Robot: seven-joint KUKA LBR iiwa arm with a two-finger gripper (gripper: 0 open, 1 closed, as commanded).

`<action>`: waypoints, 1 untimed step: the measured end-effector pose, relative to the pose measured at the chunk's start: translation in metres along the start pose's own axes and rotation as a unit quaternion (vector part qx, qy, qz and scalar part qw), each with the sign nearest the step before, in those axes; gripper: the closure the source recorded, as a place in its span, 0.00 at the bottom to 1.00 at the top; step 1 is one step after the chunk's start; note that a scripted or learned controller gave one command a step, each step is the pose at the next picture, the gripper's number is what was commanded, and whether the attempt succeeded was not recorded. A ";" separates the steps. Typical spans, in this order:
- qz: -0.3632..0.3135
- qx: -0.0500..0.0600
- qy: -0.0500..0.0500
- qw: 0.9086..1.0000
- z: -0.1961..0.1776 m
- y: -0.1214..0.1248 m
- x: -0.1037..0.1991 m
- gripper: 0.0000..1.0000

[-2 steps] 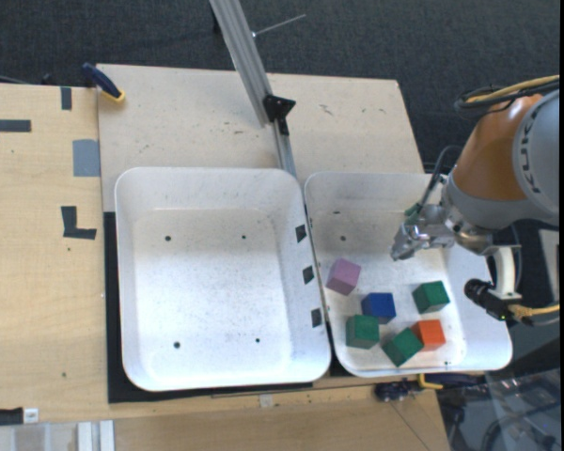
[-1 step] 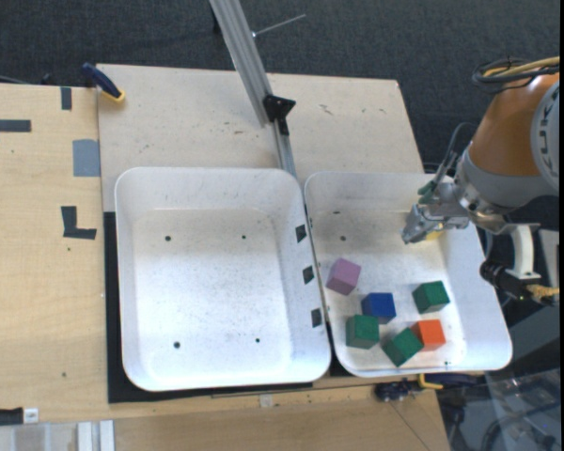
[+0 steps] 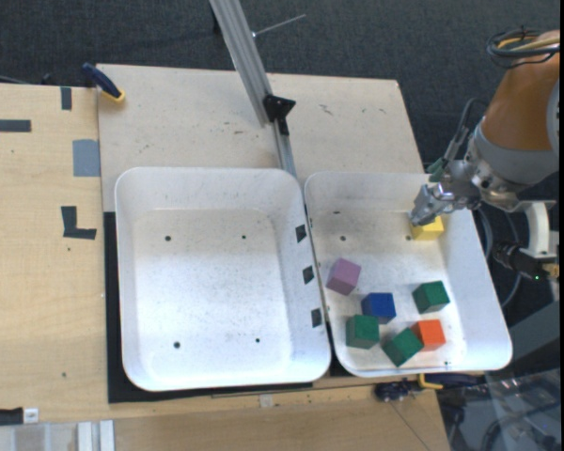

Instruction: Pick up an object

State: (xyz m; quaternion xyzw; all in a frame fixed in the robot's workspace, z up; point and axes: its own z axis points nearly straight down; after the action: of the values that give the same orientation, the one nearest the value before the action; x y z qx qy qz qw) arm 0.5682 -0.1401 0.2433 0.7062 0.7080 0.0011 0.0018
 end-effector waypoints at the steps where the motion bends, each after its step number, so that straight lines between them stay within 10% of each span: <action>1: -0.002 0.002 0.001 1.000 -0.007 -0.004 0.053 1.00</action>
State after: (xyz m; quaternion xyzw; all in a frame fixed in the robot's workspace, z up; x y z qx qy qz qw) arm 0.5636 -0.0869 0.2504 0.7047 0.7095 0.0005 -0.0008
